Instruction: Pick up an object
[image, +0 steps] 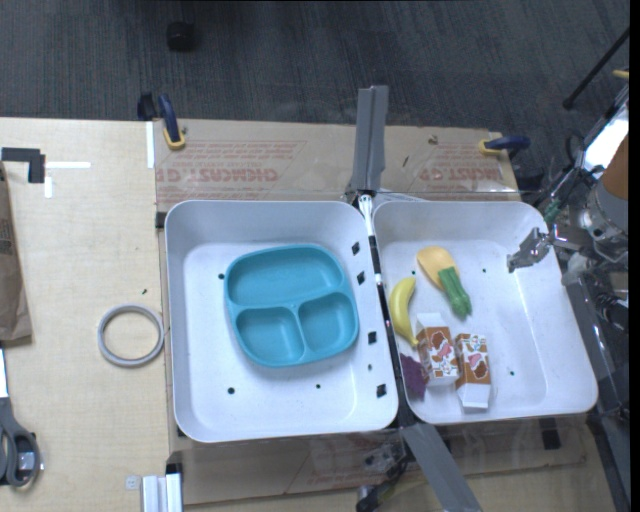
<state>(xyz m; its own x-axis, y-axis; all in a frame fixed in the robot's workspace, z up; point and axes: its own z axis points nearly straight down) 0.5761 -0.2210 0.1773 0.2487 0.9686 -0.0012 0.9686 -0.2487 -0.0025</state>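
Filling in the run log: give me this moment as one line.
gripper: above right bin's right side, holding nothing | banana, cartons: in right bin | blue tray: left bin

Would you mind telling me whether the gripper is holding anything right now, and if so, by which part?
Nothing is held: the gripper sits at the right bin's far right edge, apart from the banana and cartons.

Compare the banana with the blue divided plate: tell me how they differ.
The banana is yellow, slim and curved; the blue divided plate is broad, with three compartments. The banana lies in the right bin among other toy foods, against its left wall; the plate sits alone in the left bin. Both rest on bin floors, away from the claw.
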